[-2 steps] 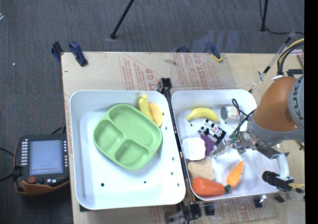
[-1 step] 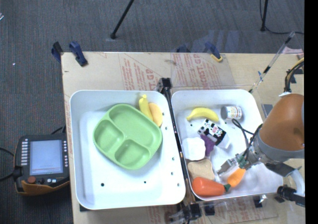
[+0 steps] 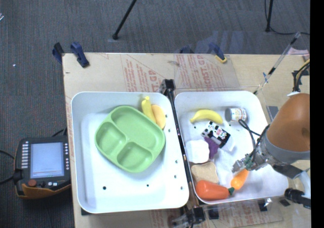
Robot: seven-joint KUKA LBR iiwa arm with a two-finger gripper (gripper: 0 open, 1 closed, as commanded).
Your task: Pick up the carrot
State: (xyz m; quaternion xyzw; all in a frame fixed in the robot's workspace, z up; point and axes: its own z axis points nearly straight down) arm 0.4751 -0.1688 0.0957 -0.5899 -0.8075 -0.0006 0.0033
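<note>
Reaching in from the right, my arm (image 3: 288, 126) hangs over the right bin (image 3: 253, 98), orange band uppermost. My gripper (image 3: 246, 164) sits low near the bin's front right corner; whether it is spread or pressed together I cannot tell from this angle. Small carrot (image 3: 239, 179) lies tilted just below the gripper tip, touching or nearly touching it; contact unclear, and no fingers can be made out on either side of it. Beside it, along the front wall, a larger orange pepper (image 3: 211, 189) with a green stem end. Bread slice (image 3: 204, 172) just behind the pepper, white block (image 3: 197, 151) above that. Banana (image 3: 206, 116) toward the back, small can (image 3: 235, 115) to its right, black-and-white toy (image 3: 215, 133) between. Left bin (image 3: 81, 121) holds a green divided plate (image 3: 130, 138), with two yellow pieces (image 3: 153, 112) touching its far rim.
</note>
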